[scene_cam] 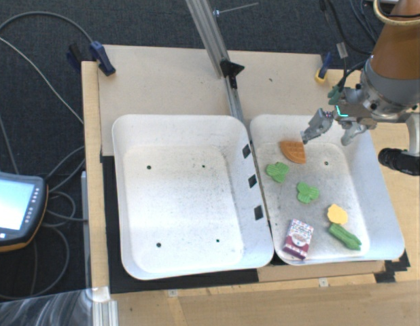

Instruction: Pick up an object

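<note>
Bench [162, 87] — light wooden top carrying two shallow white bins side by side.

1. Left bin [128, 131]: lies toward the bench's left and front edges; its floor shows only dark speckling and a few small holes.
2. Metal rail [208, 29]: runs at a slant from the back edge of the bench down to the seam between the bins.
3. Right bin [373, 182]: touches the left bin along that seam and reaches the bench's front-right corner. Contents, left to right:
 - green piece [277, 172], near the bin's left wall;
 - orange piece [293, 151], toward the bin's back wall, just beside the nearer finger tip;
 - red-and-white packet [299, 239], at the bin's front wall;
 - second green piece [307, 193], mid-floor;
 - yellow piece [337, 214], toward the front-right corner;
 - long green piece [344, 236], just in front of the yellow one, near the front wall.
4. Gripper [331, 131]: hangs over the back part of the right bin — jaws spread apart, nothing between them; grey wrist and orange band rise toward the bench's right edge.
</note>
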Robot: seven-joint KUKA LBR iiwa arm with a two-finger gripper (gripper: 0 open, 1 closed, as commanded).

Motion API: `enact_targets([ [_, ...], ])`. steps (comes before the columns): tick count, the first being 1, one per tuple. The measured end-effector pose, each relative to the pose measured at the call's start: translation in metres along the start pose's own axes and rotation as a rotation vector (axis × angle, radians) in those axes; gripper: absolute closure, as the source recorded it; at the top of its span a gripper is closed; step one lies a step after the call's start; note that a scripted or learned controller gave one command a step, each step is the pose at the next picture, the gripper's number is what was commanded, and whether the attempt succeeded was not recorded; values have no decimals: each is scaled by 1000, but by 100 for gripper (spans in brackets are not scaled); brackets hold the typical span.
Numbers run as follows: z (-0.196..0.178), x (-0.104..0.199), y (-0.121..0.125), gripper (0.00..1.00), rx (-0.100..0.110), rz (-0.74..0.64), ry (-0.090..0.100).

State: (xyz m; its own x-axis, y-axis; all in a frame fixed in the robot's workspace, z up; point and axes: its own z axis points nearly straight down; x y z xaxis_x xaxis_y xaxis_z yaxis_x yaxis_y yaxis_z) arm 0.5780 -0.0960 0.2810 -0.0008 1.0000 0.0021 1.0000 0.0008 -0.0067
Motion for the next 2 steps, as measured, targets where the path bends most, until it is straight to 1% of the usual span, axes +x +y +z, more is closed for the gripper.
enact_targets([
  [1,-3,0,1,0,-5,0,-1],
  [2,42,-7,1,0,0,1,-1],
])
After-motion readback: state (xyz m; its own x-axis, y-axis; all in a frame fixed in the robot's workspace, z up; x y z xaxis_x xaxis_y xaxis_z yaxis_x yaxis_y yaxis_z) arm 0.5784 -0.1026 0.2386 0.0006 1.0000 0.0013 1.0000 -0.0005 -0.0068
